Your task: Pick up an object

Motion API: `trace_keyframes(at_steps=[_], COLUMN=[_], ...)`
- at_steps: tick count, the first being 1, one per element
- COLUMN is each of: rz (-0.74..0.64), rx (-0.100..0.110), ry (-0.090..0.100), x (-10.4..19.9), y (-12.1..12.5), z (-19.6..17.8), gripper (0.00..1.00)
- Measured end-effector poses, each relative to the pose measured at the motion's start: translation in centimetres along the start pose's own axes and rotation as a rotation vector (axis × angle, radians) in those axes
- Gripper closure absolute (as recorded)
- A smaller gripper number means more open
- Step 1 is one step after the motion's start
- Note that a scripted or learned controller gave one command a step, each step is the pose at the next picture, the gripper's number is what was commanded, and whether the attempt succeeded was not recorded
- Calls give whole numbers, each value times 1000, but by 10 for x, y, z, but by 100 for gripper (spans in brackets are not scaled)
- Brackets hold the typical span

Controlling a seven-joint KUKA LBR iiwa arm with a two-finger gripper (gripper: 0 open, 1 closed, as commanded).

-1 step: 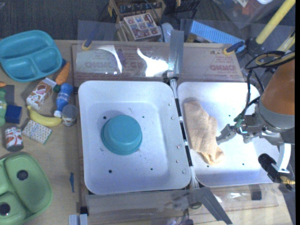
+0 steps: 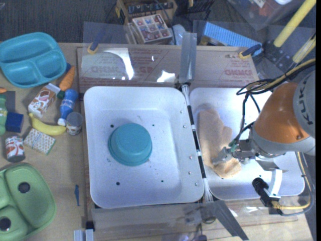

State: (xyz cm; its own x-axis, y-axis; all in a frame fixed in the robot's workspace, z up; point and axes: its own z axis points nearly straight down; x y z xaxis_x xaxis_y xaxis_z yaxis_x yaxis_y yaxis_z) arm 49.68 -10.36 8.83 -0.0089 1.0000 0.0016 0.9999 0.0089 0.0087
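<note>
Jaws (image 2: pixel 224 155) state unclear, low over tan bread-like piece (image 2: pixel 215 134), long axis up-down in right bin (image 2: pixel 296 185)

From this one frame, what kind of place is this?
Probably a robot grasping test bench in a lab: two white bins side by side, the arm reaching in, toy food like a banana on the side, and clutter behind the bench.

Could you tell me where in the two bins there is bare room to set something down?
Left bin: bare floor all around the central teal bowl. Right bin: crowded, with the tan object and gripper on its left side; a bare strip runs along its near edge.
</note>
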Motion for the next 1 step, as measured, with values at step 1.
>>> trace_keyframes(at_steps=[1], rz=[6], rx=[-5], ry=[0], x=[-3], y=[2], z=[-8], gripper=[100])
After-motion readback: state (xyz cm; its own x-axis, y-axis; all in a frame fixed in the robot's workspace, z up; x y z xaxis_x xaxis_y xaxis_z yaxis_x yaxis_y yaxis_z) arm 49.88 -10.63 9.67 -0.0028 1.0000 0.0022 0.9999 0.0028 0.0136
